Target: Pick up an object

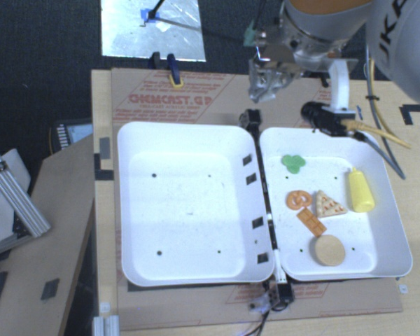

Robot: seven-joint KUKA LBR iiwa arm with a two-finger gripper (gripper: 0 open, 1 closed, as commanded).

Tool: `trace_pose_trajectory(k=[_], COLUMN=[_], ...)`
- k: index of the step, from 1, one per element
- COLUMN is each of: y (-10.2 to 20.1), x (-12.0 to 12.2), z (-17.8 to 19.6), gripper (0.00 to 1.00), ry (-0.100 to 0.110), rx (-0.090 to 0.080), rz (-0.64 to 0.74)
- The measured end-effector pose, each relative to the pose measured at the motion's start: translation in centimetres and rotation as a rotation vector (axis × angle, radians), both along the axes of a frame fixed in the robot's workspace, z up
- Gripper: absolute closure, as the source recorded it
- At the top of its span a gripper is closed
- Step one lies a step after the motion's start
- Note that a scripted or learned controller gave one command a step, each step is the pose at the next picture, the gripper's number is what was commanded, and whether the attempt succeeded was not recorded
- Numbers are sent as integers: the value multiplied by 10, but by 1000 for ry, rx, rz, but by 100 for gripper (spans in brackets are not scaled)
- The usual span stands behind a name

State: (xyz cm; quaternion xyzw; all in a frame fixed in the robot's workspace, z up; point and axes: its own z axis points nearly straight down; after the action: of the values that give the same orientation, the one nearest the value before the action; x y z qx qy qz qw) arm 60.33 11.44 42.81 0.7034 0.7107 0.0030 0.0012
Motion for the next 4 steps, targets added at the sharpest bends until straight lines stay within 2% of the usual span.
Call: trace_pose_trajectory(k=[1, 2, 3, 4], y=[70, 14, 74, 122], x=[20, -38, -16, -34], z=[30, 3, 83, 108], gripper=[100, 100, 100, 100], ry=[-1, 10, -5, 3], rx=[0, -3, 1, 1], rz=[-2, -12, -2, -3])
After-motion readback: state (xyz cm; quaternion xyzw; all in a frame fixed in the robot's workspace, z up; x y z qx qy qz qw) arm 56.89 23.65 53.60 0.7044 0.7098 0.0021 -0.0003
